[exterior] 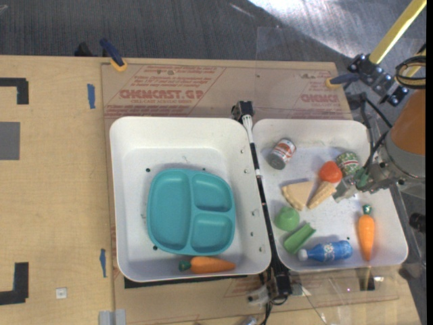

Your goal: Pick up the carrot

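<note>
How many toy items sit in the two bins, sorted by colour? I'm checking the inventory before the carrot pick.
Orange: 3, a carrot in the left bin, a carrot in the right bin, an ice cream cone
Green: 3, a round piece, a long piece, a can
Teal: 1, plate
Blue: 1, bottle
Silver-red: 1, can
Tan: 1, wedge
Total: 10

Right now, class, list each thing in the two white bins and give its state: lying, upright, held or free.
Teal divided plate: flat, left bin, nothing on it.
Orange carrot by the plate: lying, free.
Orange carrot in the right bin: lying, free.
Small tin can: on its side.
Blue bottle: lying.
Gripper: over the right bin, holding nothing visible.
</note>
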{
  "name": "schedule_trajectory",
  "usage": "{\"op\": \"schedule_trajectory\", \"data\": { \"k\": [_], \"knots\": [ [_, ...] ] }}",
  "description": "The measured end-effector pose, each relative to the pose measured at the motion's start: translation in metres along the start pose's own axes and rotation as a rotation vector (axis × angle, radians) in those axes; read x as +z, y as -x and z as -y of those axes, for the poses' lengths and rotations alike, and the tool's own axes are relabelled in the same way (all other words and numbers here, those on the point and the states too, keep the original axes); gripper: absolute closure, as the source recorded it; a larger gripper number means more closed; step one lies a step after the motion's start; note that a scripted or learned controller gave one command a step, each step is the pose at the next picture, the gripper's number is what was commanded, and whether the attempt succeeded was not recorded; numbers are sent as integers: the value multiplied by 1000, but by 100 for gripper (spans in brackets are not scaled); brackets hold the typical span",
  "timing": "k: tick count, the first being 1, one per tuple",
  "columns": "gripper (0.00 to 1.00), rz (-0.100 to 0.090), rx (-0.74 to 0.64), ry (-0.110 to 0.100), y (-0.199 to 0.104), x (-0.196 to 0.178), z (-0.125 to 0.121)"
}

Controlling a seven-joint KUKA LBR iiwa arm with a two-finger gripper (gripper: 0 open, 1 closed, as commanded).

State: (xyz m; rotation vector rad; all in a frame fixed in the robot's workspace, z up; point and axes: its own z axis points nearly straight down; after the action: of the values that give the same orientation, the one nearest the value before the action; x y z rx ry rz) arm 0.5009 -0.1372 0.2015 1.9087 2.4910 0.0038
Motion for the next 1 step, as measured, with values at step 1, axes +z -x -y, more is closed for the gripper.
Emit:
{"op": "schedule_trajectory", "data": {
  "k": [1],
  "knots": [
    [100, -3, -539, -3, 34, 109, 8]
  ]
}}
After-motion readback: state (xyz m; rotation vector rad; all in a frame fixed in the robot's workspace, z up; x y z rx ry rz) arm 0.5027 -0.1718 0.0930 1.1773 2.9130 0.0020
